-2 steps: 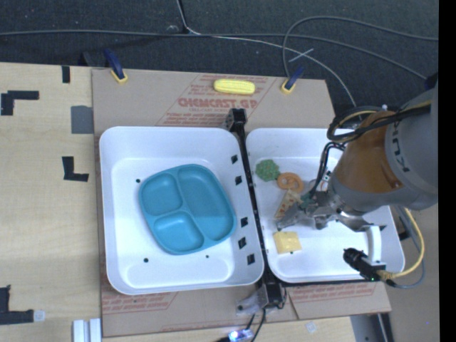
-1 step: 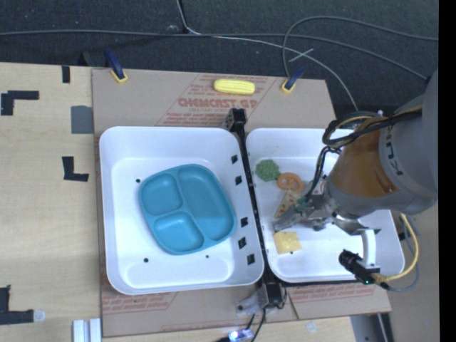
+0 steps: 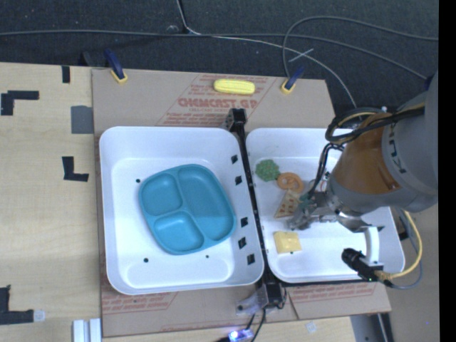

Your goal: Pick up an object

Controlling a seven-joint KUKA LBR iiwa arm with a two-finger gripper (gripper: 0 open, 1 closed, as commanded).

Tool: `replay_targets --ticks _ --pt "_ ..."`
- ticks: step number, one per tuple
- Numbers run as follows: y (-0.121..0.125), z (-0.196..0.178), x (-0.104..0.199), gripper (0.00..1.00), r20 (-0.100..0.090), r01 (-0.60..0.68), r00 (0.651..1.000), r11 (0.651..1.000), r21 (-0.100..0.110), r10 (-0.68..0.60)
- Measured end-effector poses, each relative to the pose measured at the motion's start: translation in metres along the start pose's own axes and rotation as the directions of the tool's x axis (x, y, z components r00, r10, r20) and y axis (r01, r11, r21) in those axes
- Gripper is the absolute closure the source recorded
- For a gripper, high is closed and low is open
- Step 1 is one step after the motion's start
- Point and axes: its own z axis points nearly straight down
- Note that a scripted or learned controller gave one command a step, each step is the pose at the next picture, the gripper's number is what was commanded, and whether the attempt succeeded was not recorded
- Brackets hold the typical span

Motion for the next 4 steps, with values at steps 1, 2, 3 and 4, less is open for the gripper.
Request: replay_targets --ticks 1,2,3,4 --pt "0.009 -0.046 0.001 1.0 -0.002 0.001 1.0 1.0 -0.001 -0.001" --pt "0.017 -0.099 -0.008 1.0 -0.001 0.001 1.0 1.0 -0.002 -0.001" --pt "0.017 -0.141 -0.009 1.0 -0.001 0.001 1.0 1.0 -0.001 -0.001" --pt "0.031 -0.128 0.041 1.0 -0.003 0.005 1.0 1.0 0.004 -0.005"
